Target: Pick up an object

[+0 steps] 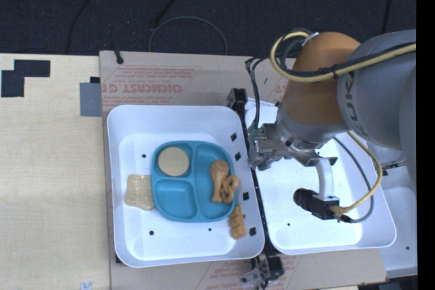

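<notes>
Gripper (262, 158) state: cannot tell (arm (353, 95) blocks it), low over right bin (340, 231). Left of bin: blue tray (182, 200) with pretzel (223, 180), cracker (172, 161).

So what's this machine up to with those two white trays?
A grey robot arm reaches in from the right and hangs over the right bin; I can't make out anything held in its gripper. The things it could pick up lie in the left bin: a blue divided plate carrying a round tan disc and a pretzel-like piece, a pale chunk beside the plate's left edge, and a small brown piece by its lower right corner.
</notes>
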### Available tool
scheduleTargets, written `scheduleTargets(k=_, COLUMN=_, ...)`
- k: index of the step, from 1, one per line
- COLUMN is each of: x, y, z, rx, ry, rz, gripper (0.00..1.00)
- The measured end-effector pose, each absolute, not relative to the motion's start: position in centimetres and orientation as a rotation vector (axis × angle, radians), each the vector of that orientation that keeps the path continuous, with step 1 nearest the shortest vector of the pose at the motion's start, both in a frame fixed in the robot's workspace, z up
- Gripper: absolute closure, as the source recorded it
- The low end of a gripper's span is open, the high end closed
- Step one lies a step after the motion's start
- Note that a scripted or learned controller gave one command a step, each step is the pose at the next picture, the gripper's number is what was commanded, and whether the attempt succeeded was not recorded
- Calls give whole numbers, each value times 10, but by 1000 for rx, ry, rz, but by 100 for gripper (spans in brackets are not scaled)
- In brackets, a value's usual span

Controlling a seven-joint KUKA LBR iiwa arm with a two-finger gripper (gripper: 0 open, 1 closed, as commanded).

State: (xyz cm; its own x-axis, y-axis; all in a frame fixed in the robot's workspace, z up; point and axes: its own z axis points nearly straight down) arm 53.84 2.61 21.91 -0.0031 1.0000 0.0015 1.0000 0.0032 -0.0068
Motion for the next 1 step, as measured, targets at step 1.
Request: scheduleTargets(k=1, x=520, y=68, z=213, rx=-2215, ry=-2220, rz=7, gripper=100)
